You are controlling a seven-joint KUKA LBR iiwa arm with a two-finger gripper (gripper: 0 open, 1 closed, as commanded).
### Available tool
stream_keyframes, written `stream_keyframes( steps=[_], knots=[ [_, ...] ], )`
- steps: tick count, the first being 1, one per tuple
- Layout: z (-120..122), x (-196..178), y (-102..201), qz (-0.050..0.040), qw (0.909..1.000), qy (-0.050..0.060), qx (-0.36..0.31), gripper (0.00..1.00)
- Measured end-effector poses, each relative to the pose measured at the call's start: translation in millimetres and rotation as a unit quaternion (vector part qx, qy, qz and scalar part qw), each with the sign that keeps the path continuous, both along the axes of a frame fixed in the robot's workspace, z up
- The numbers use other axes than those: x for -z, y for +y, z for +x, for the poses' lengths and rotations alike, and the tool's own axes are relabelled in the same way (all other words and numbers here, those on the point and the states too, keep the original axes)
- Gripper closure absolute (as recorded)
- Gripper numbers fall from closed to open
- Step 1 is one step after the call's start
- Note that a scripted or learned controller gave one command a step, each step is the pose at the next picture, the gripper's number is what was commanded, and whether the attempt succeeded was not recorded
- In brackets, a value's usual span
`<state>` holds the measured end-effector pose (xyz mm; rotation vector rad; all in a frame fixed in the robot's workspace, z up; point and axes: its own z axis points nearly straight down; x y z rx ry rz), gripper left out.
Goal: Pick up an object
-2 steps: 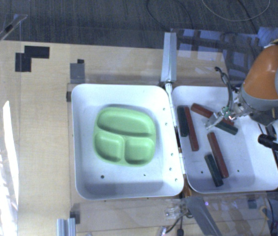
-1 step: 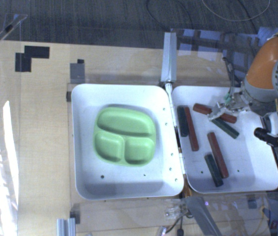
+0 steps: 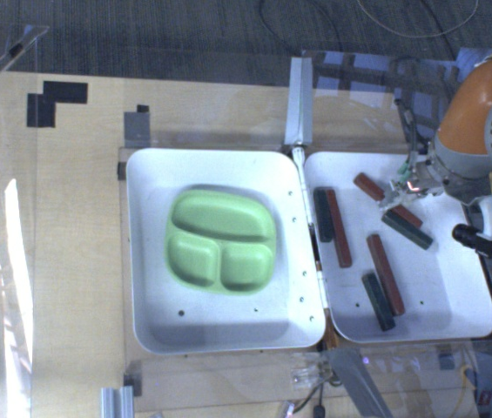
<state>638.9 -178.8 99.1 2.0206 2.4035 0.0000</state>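
Observation:
The right bin (image 3: 454,312) holds several short bars, some red-brown and some dark green. One pair (image 3: 332,222) lies along the bin's left wall. Another pair (image 3: 382,283) lies near the middle front. A single red-brown bar (image 3: 368,185) lies at the back, and a dark bar with a red-brown one (image 3: 407,225) lies to its right. My gripper (image 3: 408,185) hangs low over the back of this bin, between the single red-brown bar and the dark bar. I see no bar in its grasp.
The left bin (image 3: 145,312) holds a green divided tray (image 3: 221,240). A metal divider post (image 3: 298,103) stands behind the seam between the bins. The grey and orange arm (image 3: 481,111) rises at the right, with cables trailing behind it.

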Motion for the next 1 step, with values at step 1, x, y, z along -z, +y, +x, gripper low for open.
stream_keyframes(
  steps=[1],
  knots=[
    [31.0, -79.8, 49.8, -0.0007, 0.9993, -0.006, -0.037, 1.0]
  ],
)
